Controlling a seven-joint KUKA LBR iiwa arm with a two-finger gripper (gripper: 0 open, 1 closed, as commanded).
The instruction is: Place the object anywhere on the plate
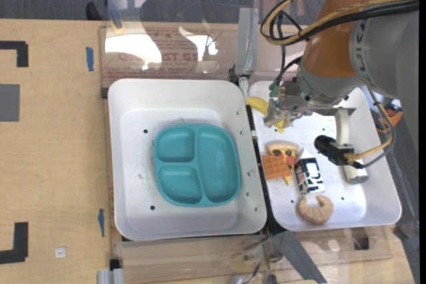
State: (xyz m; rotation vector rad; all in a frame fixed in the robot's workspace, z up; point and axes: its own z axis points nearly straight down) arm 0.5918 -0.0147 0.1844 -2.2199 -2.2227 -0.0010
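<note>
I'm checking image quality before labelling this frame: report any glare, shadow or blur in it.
Camera view: bright glare patches on the clear panel behind the left bin; the teal divided plate is evenly lit and sharp, with a soft shadow along its lower edge; the gripper over the yellow banana-like toy looks slightly soft; the croissant and pizza slice are clear.

arm (373,30): cut off by the frame's right and top edges
gripper (279,118): fingers too hidden by the wrist to read
yellow object (259,105): partly covered by the gripper, kind unclear
right bin (379,206): upper right part hidden under the arm
black-and-white item (309,176): markings too small to read
</note>
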